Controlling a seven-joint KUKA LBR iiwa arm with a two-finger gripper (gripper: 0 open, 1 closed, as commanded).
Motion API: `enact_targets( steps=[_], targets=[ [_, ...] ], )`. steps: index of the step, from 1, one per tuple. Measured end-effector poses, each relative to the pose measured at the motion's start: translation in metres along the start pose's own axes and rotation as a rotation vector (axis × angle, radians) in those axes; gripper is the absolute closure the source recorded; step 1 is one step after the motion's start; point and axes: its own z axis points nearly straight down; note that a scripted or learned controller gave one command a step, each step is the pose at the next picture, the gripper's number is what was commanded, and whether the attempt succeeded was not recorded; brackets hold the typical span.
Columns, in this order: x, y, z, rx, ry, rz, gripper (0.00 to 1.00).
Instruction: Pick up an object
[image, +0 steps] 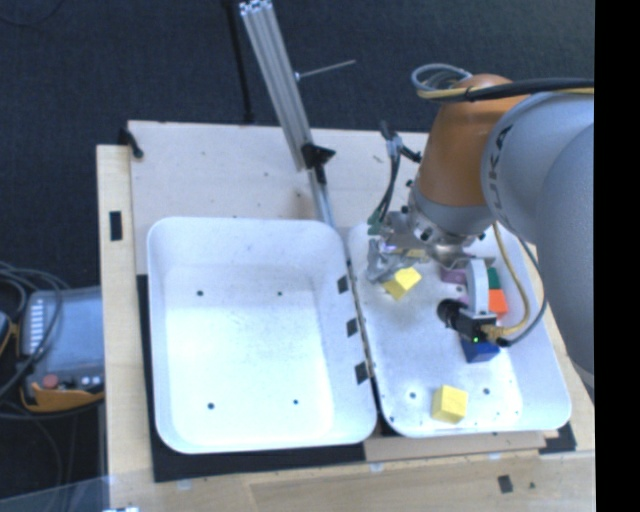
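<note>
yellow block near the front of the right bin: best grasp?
Probably straight down from above. The yellow block lies flat on the floor of the right bin, apart from the other pieces, so its sides are free. It sits turned relative to the bin edges; rotate the gripper so the fingers close on two opposite flat faces, not corners.

Yellow blocks (450, 403), white bins (250, 235)

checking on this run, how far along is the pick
Done: the arm has reached into the right bin, and the gripper sits low right by a yellow block. In hand: whether it grips that block is unclear. Left: a visible lift. A second yellow block lies near the front.
</note>
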Motion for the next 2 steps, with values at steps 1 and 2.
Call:
enact_targets(
  steps=[1, 2],
  targets=[
    [0.053, 0.02, -0.016, -0.002, 0.001, -0.001, 1.0],
    [0.109, 0.03, -0.025, -0.001, 0.001, -0.001, 1.0]
  ],
)
